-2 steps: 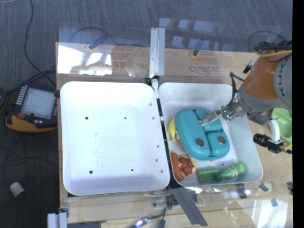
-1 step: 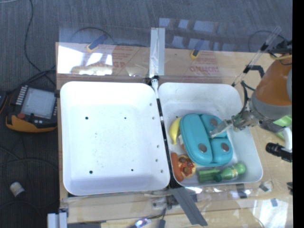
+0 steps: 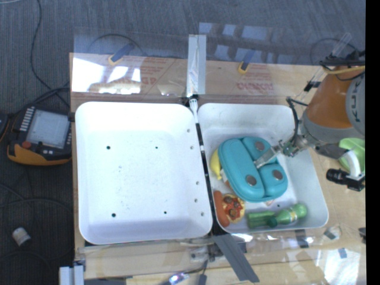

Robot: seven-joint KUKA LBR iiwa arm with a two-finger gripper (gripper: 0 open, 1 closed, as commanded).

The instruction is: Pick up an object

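Far left of the frame, on the dark carpet, there's a handheld pendant (image 3: 40, 136) with a screen and orange edging, cables trailing around it. Next over is the left bin (image 3: 140, 171), a shallow white tray taking up the middle-left, with just a few small dark dots on its floor.

Right of that, touching along the shared edge, sits the right bin (image 3: 309, 186), and that's where all the stuff is. A yellow banana-looking piece (image 3: 215, 166) is tucked against the bin's left wall, just beside the big teal container (image 3: 252, 168), which lies at a slant across the middle of the bin and has two round brownish spots on top. Below it in the lower left corner of that bin is an orange-red patterned item (image 3: 229, 206), and along the bottom wall lies a green bottle (image 3: 277, 216) on its side.

The arm (image 3: 335, 105) comes in from the right, orange band up top. The gripper (image 3: 268, 155) reaches down onto the teal container's upper right part, touching it. Can't tell if it's clenched or released, honestly, it's too small and blurry.
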